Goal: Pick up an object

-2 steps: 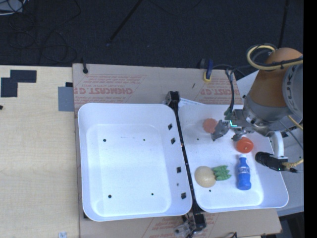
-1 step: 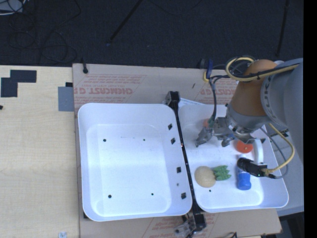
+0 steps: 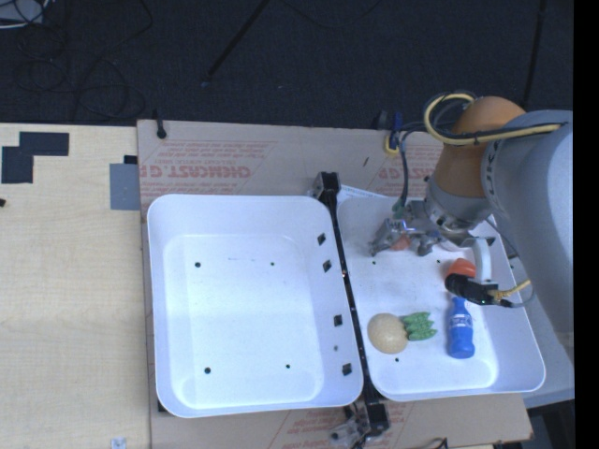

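In the camera view, the arm (image 3: 529, 181) reaches in from 3 o'clock and sets the tool (image 3: 402, 240) low over the right bin (image 3: 487, 372), toward that bin's 11 o'clock part. A small reddish bit (image 3: 401, 243) shows right at the tool, but it is too small and too crowded by metal to say whether it is gripped or merely lies under it. Whether the tool is wide or narrow I cannot tell either.

The other candidates lie loose on the bin floor. A beige ball (image 3: 387, 333) sits at about 8 o'clock with a green toy (image 3: 419, 325) touching it on its 3 o'clock side. A blue bottle (image 3: 460, 331) lies near 5 o'clock, just beside the green toy but apart from it. An orange piece (image 3: 461, 268) rests at about 1 o'clock from the bin's middle. The left bin (image 3: 243, 307) lies at 9 o'clock of the right one on the surface (image 3: 65, 297).

As I judge it, the task is at the reach-and-grasp stage: the tool is down among the things, yet nothing is plainly lifted. A secure hold and the lift itself are left to do.
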Tool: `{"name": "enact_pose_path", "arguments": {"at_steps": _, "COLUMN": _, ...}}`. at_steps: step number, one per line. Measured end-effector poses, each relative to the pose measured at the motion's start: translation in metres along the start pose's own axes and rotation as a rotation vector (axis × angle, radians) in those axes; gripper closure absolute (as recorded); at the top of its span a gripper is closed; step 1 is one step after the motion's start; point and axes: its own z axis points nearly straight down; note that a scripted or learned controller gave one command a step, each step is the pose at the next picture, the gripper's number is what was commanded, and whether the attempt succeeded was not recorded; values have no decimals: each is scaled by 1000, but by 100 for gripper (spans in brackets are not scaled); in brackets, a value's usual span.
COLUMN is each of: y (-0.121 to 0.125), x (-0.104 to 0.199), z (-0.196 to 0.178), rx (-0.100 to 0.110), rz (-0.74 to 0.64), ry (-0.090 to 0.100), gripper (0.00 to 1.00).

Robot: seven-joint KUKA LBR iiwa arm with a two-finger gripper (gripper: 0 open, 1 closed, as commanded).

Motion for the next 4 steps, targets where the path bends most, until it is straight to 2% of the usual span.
{"name": "enact_pose_path", "arguments": {"at_steps": 1, "y": -7, "x": -50, "z": -2, "rx": 4, "rz": 4, "ry": 1, "gripper": 0}}
{"name": "enact_pose_path", "arguments": {"at_steps": 2, "y": -2, "x": -68, "z": -2, "rx": 7, "rz": 3, "ry": 4, "gripper": 0}}
{"name": "enact_pose_path", "arguments": {"at_steps": 4, "y": -2, "x": -56, "z": -2, "rx": 4, "rz": 2, "ry": 1, "gripper": 0}}
